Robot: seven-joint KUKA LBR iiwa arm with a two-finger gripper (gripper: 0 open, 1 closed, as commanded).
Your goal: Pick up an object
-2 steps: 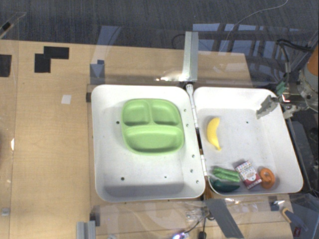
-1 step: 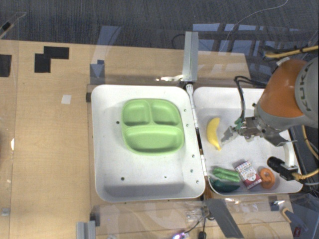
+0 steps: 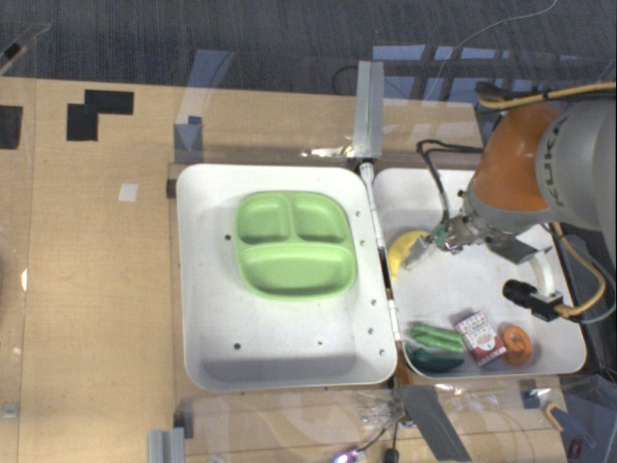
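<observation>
The tool (image 3: 421,250) was seen low in the right bin (image 3: 569,355), at a yellow fruit (image 3: 402,247). Open/shut couldn't be told. A green tray (image 3: 292,242) was seen in the left bin (image 3: 207,287).

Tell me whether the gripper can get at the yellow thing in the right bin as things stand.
Probably yes. The gripper is right beside the yellow thing at the right bin's left wall, with nothing lying over it. That wall close by could crowd the approach.

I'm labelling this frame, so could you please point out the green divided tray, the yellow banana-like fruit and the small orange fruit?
Green divided plastic tray (image 3: 292,242): camera view, centre ridge.
Yellow banana-like fruit (image 3: 402,250): camera view, visible middle.
Small round orange fruit (image 3: 516,344): camera view, its top.
</observation>
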